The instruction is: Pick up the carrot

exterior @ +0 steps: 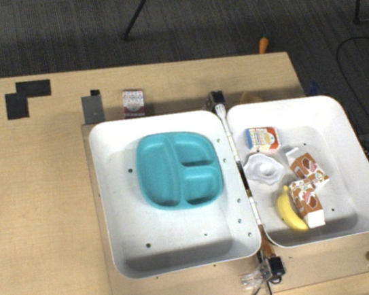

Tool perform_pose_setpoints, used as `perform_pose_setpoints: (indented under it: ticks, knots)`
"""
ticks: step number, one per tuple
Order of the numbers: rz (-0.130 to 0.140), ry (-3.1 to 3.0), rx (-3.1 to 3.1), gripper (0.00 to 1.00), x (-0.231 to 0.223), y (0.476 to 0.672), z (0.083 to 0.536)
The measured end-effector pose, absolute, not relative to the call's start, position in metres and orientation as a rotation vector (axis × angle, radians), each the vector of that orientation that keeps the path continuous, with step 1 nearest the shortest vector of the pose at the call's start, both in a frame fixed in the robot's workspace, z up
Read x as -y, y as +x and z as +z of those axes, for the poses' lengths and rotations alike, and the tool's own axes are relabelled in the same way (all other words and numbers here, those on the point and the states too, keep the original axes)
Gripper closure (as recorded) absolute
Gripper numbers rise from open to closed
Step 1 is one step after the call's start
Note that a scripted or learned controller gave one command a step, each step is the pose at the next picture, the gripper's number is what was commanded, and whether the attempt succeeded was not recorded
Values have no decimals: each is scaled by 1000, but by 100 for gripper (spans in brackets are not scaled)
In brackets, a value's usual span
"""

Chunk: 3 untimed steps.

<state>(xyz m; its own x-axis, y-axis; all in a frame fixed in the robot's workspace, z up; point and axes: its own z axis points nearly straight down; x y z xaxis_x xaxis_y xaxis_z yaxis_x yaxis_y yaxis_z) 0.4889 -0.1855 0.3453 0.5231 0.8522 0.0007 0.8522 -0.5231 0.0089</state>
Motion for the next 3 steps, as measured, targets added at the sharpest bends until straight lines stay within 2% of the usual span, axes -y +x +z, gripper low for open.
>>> perform_pose_setpoints:
  ticks: [1,2,3]
  knots:
    - [-4,2958,-1068,100,158,488,245]
    - [7,2847,-1314,100,201,514,313]
    - [-8,2884,-1268,100,121,490,217]
